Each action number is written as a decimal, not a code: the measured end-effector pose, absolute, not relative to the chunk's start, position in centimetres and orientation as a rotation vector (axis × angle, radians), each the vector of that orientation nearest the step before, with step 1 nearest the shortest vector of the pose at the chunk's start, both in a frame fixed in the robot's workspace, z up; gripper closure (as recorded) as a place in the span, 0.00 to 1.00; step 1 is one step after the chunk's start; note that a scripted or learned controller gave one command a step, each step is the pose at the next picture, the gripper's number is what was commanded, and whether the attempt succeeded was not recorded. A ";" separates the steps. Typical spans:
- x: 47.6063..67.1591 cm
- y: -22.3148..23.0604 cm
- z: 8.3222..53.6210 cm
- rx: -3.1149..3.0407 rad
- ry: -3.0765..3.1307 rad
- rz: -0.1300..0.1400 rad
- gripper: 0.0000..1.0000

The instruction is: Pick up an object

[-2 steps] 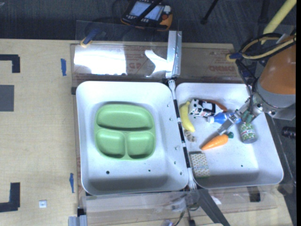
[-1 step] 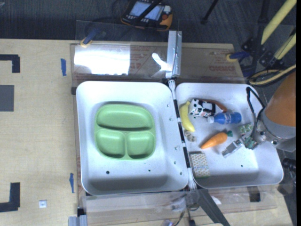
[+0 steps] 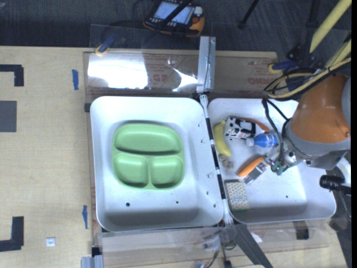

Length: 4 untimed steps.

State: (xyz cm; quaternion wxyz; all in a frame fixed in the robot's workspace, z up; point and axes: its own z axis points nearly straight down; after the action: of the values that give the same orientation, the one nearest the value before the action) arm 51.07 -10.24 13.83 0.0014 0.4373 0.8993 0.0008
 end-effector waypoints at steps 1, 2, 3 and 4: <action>48.0 -14.2 14.1 1.204 2.902 0.001 0.00; 51.5 -13.1 10.4 0.895 3.007 0.002 0.00; 56.4 -9.6 8.7 0.603 3.074 0.002 0.00; 58.7 -9.1 8.7 0.979 3.005 -0.001 0.00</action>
State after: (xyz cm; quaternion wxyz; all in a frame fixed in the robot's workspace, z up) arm 58.75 -9.14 8.68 -0.0096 0.3096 0.9508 -0.0003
